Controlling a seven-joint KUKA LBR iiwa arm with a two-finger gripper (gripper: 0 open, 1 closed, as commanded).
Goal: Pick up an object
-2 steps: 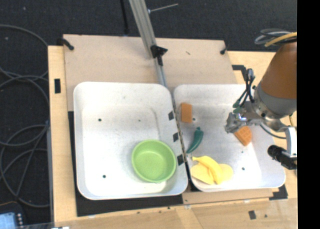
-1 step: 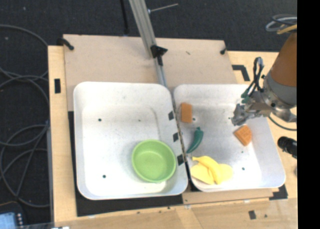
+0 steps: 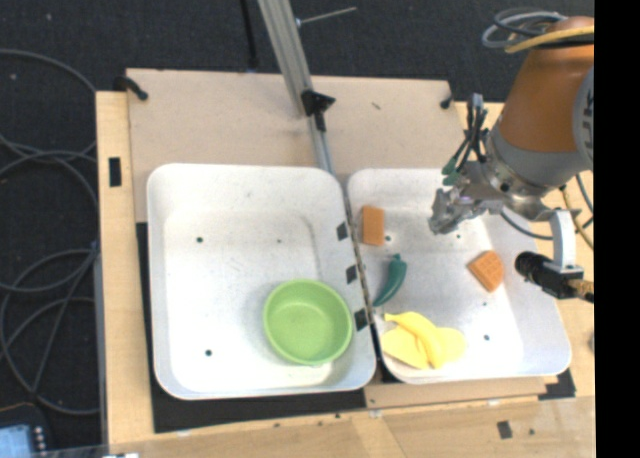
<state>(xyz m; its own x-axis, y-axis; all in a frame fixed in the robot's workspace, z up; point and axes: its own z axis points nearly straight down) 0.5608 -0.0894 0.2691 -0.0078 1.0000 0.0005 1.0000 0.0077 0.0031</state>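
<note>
Left bin: occupies center-left of frame, white, shallow. Green bowl sits upright in its lower-right corner, close to the wall shared w/ the neighbouring bin.

Metal pole: runs from top center of frame down at a slant, ends approx. at the gap btwn the two bins.

Right bin: center-right of frame. Contents, left to right:
- Orange block, upper-left area of bin, just beside the dividing wall.
- Teal-green curved item, below that block, near the divider; type unclear.
- Yellow object, lower-left of bin, lying flat, looks soft/floppy; near the front rim.
- Second orange block, mid-right of bin, tilted, apart from the others.

Gripper: upper-middle of right bin, pointing down, btwn the two orange blocks and touching neither as far as visible. Nothing seen btwn its tips. Open vs closed: can't tell, detail too small.

Arm: orange/grey body enters at upper right of frame, cables alongside.
</note>
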